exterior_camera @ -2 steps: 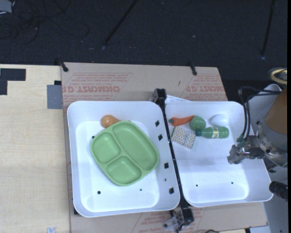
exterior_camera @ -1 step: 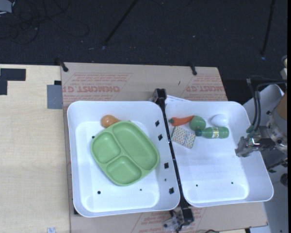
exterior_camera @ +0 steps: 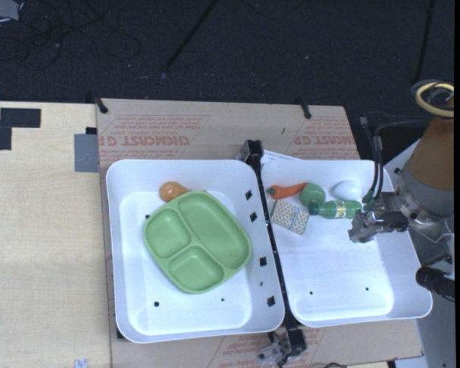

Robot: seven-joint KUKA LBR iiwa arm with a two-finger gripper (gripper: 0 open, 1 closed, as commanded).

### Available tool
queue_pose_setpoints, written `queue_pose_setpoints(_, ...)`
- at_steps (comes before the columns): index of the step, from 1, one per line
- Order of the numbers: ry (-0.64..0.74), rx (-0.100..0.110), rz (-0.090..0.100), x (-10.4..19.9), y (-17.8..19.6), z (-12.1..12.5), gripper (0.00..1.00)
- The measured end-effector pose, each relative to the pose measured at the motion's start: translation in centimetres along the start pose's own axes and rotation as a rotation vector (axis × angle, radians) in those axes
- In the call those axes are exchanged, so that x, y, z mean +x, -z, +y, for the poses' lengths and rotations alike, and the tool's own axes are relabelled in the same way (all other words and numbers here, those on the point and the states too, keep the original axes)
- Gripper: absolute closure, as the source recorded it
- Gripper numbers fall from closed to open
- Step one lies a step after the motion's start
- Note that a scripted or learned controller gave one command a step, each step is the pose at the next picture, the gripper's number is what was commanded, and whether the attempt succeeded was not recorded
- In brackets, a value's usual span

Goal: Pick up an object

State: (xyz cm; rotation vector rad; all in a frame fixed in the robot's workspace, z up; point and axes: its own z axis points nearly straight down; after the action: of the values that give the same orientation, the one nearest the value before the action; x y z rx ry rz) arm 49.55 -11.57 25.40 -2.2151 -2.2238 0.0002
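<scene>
while claw [exterior_camera: 362,228] hangs low over right bin [exterior_camera: 345,301], finger state cannot be told; approach step judged underway; green bottle [exterior_camera: 333,208] lies just beside, up-left; descent and closure over it needed next

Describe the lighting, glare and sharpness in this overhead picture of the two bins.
Camera view: even, soft light; the white bins look bright but keep detail, with only faint shadow beside the green divided plate; the floor at the top is dark; the claw and the small items by it are slightly soft.
</scene>
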Motion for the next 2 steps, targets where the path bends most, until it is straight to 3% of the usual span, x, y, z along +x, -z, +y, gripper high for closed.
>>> queue_pose_setpoints(2,0.000,0.004,0.000,11.2,-1.1,2.1,1.00)
